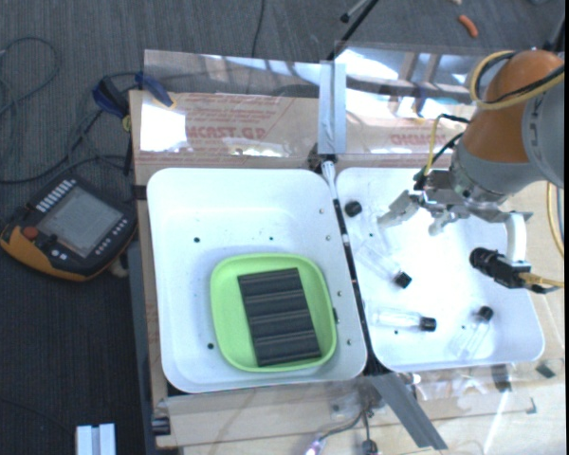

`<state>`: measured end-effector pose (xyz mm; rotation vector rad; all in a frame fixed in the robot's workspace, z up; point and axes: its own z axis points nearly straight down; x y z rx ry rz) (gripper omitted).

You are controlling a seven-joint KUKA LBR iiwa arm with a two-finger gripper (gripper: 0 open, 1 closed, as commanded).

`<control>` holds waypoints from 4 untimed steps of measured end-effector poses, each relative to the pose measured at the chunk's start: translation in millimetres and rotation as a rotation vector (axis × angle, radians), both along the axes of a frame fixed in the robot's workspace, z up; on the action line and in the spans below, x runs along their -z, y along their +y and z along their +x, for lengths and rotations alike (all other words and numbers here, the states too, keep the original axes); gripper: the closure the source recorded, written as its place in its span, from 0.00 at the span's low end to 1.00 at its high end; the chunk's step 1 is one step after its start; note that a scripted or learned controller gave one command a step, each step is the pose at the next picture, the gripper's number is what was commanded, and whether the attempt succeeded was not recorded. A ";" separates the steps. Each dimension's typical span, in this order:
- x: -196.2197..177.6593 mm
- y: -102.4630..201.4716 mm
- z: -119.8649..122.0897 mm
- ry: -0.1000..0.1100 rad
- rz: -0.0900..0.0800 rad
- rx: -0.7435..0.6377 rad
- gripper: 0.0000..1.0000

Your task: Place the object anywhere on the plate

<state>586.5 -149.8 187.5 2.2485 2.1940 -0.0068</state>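
A dark grey ribbed block (pixel 280 316) lies flat on the green plate (pixel 224 287), which sits in the front half of the left bin (pixel 185 211). My gripper (pixel 419 216) hangs over the back of the right bin (pixel 522 344), well to the right of the plate. Its two fingers are spread apart, open, with nothing between them. The arm with its orange band (pixel 512 112) comes in from the upper right.
Several clear vials with black caps lie in the right bin, among them one (pixel 405 321) near the front, one (pixel 474 335) at the front right and one (pixel 395 275) in the middle. A divider wall (pixel 344 245) separates the bins. A teach pendant (pixel 71 227) lies on the floor at the left.
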 end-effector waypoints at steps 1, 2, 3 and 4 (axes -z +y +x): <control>-10.8 -5.6 6.7 -0.002 0.000 -0.150 0.00; -21.2 -7.2 18.7 -0.003 0.002 -0.142 0.00; -30.0 -8.3 21.0 -0.002 0.000 -0.296 0.00; -31.5 5.5 10.4 -0.002 0.002 -0.434 0.00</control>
